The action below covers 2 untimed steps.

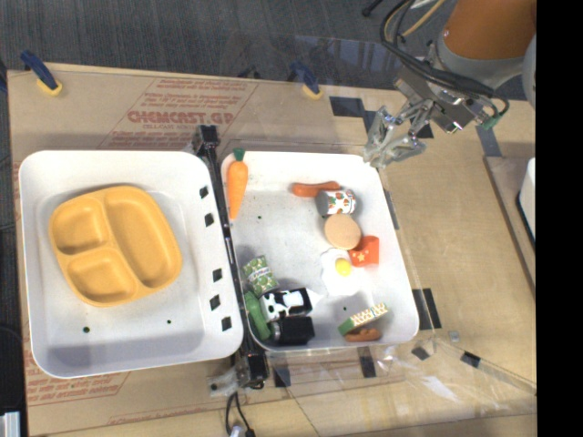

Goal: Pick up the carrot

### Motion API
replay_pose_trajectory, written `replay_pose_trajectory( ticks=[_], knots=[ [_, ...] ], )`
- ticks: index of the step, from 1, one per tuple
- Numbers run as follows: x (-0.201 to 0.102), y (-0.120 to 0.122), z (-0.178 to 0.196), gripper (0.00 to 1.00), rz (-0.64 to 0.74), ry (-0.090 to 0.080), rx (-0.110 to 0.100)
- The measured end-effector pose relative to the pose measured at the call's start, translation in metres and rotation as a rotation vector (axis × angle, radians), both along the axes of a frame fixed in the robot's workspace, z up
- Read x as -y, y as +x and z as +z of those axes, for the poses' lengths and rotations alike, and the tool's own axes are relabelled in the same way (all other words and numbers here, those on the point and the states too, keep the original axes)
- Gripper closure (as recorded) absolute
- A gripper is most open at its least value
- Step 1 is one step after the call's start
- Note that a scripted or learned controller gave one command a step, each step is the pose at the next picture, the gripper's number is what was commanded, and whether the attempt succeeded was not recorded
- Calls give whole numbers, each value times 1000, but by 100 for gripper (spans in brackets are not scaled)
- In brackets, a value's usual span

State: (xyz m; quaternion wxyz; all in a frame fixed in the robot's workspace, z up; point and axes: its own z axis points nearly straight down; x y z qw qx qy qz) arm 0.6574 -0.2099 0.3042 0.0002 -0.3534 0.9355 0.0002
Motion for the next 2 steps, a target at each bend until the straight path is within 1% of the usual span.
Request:
replay_pose_trajectory(
  ticks=[1, 2],
  knots=[
    [0, 0, 10, 100, -31, -2, 5],
    [-2, 1, 34, 100, 99, -2, 6]
  ],
)
